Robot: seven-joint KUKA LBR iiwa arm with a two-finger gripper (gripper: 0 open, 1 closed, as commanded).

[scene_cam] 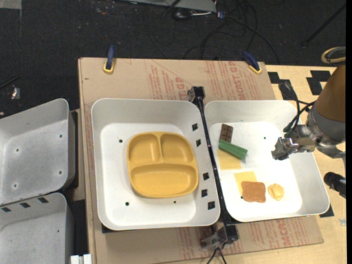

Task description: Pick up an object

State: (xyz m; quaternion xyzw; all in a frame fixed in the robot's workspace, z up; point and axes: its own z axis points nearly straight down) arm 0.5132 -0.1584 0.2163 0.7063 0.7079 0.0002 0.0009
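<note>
my dark two-finger gripper (279, 152) hovers over the right shallow white bin (308, 199), near its right wall. jaw state: can't tell. flat green block (232, 149) lies well apart.

Two white bins side by side on the desk: left bin (104, 147), right bin (308, 191). One yellow divided plate (163, 164) in the left bin, three compartments. Six small items in the right bin: one brown chocolate bar (226, 132), one green block (232, 149), two flat yellow squares (229, 160) (245, 177), one brown toast-like piece (253, 192), one small yellow lump (275, 191). Two blue-yellow clamps at top edge of the board (109, 59) (251, 62).
</note>
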